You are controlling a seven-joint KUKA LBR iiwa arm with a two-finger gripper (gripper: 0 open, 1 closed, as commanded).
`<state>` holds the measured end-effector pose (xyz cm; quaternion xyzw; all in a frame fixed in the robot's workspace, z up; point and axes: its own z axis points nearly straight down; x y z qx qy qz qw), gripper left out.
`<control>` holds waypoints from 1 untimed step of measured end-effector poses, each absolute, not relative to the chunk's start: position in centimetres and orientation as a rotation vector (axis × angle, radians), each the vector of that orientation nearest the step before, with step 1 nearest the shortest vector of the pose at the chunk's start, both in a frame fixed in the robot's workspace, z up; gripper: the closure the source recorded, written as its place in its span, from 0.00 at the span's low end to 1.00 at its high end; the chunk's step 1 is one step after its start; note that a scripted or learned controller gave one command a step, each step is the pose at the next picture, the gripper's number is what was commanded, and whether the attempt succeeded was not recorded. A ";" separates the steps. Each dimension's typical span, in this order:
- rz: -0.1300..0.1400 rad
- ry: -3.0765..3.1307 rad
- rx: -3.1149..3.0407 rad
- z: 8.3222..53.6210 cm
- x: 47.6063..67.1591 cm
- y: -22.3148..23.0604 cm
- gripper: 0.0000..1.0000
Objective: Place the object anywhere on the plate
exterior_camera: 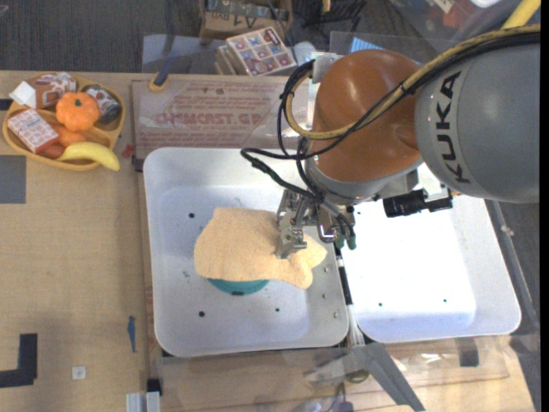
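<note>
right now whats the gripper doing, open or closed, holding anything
gripper: down at the right edge of the tan cloth in the left bin; open or closed cannot be told.

**Grey arm, orange wrist band**

The arm point(480, 101) was grey and rounded, with black KUKA lettering point(448, 127) on its casing. A glossy orange band point(364, 114) bulged above the wrist. Black and yellow cables point(296, 101) looped past it. The gripper point(296, 234) was small, of bare metal
</note>
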<state>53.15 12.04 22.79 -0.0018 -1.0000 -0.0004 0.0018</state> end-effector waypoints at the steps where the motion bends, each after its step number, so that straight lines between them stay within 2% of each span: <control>1: -0.001 -3.138 -0.001 22.2 50.1 16.1 1.00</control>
